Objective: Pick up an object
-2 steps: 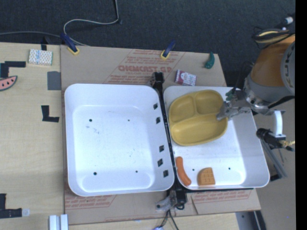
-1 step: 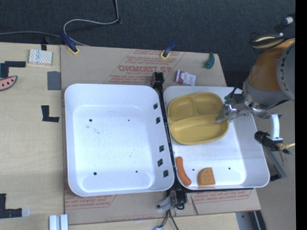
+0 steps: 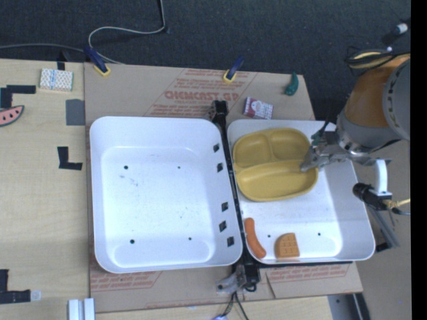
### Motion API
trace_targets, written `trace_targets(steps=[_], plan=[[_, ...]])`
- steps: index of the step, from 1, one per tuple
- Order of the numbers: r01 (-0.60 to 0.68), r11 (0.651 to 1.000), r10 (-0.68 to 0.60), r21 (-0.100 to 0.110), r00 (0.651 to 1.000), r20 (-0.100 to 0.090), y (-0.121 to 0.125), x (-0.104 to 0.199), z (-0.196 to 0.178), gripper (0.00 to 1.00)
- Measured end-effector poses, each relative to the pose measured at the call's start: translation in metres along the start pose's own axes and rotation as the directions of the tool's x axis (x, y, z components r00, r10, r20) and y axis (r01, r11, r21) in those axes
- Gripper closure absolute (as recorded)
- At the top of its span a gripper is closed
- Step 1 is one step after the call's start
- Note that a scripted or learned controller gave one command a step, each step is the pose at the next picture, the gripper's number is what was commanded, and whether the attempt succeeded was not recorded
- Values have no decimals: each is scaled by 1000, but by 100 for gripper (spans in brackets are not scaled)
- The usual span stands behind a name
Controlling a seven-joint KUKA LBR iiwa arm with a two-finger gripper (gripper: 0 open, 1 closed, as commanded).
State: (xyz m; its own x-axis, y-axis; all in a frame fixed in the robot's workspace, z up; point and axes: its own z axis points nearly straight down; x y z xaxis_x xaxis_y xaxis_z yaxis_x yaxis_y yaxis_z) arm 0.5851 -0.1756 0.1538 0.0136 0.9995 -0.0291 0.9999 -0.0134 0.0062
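The desk [image 3: 40,179] carries two shallow white bins side by side on a cardboard sheet [image 3: 193,95]. The left bin [image 3: 100,199] has nothing to grasp, so the work lies in the right bin [image 3: 347,225].

Largest of its contents is the yellow divided plate [image 3: 273,164], lying flat in the far half of that bin. It looks like moulded plastic: light, stiff, smooth and probably slippery, and too broad to span. The raised rim is the sensible place to pinch, or the ridge between its compartments (a thin edge, so a shallow bite may slide off).

The arm reaches in from the right, and the end effector [image 3: 315,157] sits right at the plate's right rim. Whether it is spread or closed on that rim cannot be told from this angle.

Near the bin's front wall lies an orange sausage-shaped toy [image 3: 253,238], likely light and slightly soft, best taken across its narrow middle. Just beside it is a small tan waffle-like piece [image 3: 287,245], flat and light; it would need gripping by opposite edges, since it lies low on the floor.
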Motion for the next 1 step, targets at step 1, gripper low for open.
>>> trace_targets(steps=[1], plan=[[0, 1000, 0, -3, 1000, 2, 4, -1, 7, 0]])
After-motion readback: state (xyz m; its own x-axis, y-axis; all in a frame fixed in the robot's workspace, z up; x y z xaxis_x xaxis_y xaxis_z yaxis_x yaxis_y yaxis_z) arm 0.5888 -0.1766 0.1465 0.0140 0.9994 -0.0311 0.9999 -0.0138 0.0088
